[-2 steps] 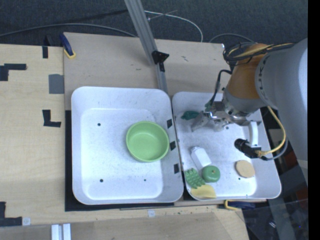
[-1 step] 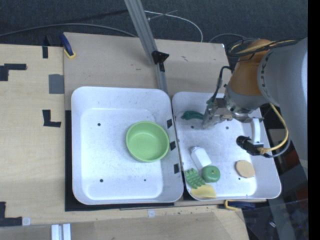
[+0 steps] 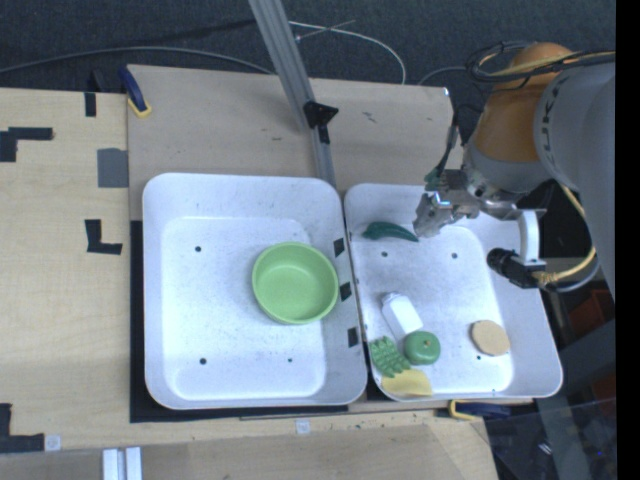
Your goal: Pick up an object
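From the camera above, the worktop (image 3: 230, 138) carries two shallow white bins side by side. The left bin (image 3: 180, 268) holds a green bowl (image 3: 295, 283), upright, a little right of its middle. The right bin (image 3: 520, 358) holds the smaller things: a dark green leaf-shaped piece (image 3: 388, 232) near its upper left corner, a white cylinder (image 3: 403, 317) lying tilted lower down, a round green knob-like piece (image 3: 422, 348) just beside it, a green ridged piece (image 3: 384, 355) and a yellow piece (image 3: 416, 382) at the lower edge, and a tan disc (image 3: 490, 338) well apart toward the right.

The arm reaches in from the right, its claw (image 3: 432, 218) low over the upper part of the right bin, just beside the leaf-shaped piece's right end — nothing can be seen between its tips, and how far apart they stand cannot be told from this angle.
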`<state>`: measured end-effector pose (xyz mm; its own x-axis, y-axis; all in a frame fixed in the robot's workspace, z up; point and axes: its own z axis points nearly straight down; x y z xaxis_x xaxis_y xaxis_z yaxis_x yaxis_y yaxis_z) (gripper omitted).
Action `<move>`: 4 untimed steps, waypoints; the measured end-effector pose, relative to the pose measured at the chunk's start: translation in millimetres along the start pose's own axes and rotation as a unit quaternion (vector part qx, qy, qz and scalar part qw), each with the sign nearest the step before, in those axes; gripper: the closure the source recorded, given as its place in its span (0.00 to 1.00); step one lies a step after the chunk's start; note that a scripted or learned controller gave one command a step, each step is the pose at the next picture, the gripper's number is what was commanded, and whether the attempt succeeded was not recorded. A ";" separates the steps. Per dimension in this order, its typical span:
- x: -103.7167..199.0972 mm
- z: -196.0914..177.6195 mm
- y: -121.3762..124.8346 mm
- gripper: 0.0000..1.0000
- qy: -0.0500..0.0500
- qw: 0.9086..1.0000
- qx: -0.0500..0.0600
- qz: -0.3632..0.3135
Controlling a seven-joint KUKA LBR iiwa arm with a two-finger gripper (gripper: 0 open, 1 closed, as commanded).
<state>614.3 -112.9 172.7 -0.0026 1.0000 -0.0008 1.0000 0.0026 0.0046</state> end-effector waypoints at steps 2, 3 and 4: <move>-7.0 -110.7 8.0 1.00 0.000 1.000 0.000 0.000; 46.8 -110.4 8.6 1.00 0.001 1.000 0.003 -0.002; 94.1 -105.4 12.0 1.00 0.001 1.000 0.003 -0.002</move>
<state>625.6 -18.7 278.1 -0.0059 1.0000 0.0010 1.0000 0.0059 -0.0019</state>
